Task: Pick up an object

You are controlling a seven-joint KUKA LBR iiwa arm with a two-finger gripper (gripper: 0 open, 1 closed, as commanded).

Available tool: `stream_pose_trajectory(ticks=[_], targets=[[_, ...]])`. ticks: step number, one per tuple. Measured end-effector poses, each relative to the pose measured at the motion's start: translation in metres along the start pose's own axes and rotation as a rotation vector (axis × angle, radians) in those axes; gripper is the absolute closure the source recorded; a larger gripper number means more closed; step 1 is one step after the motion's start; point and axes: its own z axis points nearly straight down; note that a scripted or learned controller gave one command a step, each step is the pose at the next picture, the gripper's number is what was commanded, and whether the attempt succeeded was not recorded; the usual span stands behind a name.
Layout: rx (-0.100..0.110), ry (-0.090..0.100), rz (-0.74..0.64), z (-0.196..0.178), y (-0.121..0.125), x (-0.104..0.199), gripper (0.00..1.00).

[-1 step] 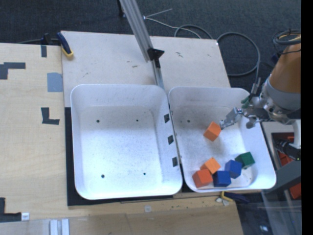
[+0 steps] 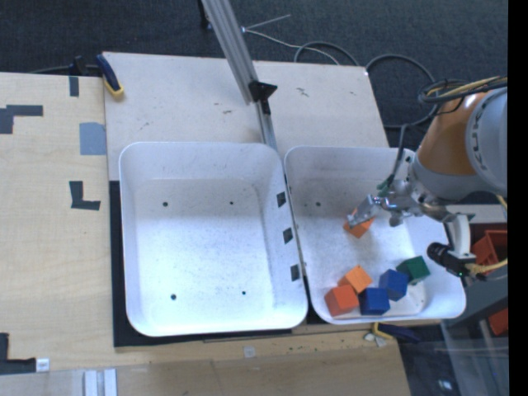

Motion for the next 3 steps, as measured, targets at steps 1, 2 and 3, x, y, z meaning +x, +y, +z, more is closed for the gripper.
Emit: stream_pose_trajectory(ticks=[1, 2, 3], targets=[[-0.004, 0.0, -0.001, 0.031, 0.018, 0.02, 0.0], [-0.004, 0.0, -0.001, 0.019, 0.017, 0.02, 1.0], [-0.012, 0.001, -0.005, -0.042, 0.034, 0.069, 1.0]])
